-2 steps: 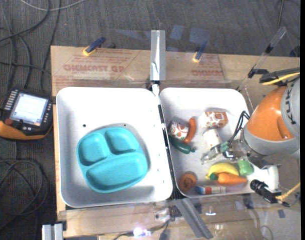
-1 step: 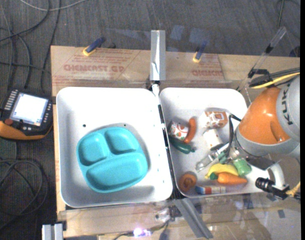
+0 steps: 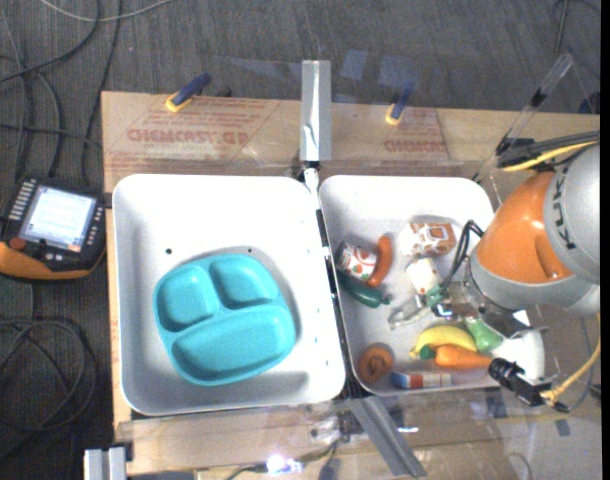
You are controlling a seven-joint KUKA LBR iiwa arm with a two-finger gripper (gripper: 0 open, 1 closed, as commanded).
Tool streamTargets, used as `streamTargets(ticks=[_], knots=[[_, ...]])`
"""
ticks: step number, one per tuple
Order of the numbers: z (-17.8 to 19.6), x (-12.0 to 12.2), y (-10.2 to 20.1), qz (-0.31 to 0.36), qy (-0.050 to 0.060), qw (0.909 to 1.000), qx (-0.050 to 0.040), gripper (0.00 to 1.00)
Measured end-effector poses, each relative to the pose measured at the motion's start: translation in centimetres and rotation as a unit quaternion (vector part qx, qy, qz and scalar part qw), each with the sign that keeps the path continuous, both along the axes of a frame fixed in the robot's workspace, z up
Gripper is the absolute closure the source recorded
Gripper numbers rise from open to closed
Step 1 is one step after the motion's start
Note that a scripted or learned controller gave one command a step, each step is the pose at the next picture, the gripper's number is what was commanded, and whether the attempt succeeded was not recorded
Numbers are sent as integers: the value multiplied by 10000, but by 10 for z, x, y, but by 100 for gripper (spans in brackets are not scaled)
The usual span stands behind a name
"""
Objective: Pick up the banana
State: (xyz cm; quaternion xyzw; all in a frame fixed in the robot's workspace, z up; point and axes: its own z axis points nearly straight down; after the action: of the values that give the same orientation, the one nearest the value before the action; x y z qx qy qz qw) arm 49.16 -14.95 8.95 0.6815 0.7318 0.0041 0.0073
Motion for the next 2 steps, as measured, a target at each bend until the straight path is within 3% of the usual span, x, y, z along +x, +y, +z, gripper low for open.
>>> streamTargets(ticks=[1, 2], knots=[[0, -3, -3, 693, 19, 9976, -27, 0], [0, -3, -4, -606, 9, 9982, 16, 0]])
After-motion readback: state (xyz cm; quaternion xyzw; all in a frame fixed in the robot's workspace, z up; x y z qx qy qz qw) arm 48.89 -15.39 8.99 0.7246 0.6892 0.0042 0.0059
